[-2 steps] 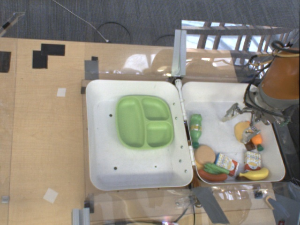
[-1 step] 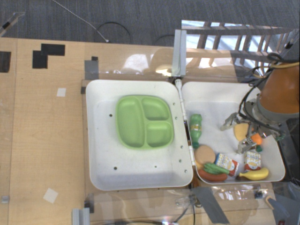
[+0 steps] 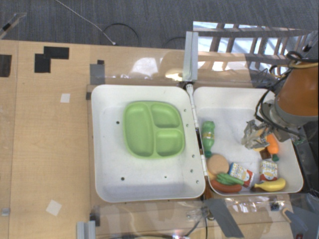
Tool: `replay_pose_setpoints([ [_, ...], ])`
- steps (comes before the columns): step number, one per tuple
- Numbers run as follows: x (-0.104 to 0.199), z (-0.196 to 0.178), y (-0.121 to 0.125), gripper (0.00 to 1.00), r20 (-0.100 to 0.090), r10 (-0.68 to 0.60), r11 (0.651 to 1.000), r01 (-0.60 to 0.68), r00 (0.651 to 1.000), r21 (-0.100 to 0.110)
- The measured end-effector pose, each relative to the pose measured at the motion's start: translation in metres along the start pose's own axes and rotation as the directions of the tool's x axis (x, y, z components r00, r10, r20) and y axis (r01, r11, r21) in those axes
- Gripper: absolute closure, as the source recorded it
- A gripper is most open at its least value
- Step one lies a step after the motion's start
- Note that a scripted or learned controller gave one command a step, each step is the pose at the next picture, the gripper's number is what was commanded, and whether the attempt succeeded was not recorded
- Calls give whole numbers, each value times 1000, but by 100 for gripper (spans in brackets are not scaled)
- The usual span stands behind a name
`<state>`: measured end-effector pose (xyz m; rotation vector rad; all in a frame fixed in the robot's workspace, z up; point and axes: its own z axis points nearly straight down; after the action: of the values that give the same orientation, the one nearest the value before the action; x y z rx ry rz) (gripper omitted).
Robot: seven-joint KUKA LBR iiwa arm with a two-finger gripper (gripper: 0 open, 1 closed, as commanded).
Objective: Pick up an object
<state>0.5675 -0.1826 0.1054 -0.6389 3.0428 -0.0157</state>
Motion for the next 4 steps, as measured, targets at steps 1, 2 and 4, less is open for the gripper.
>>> replay_pose_setpoints([
  [1, -20, -45, -21, 100, -16, -209, 978, 209, 978, -15],
  [2, -20, -44, -21, 0, -17, -209, 978, 208, 978, -16],
  [4, 0, 0, -22, 100, -1, -182, 983, 182, 983, -2],
])
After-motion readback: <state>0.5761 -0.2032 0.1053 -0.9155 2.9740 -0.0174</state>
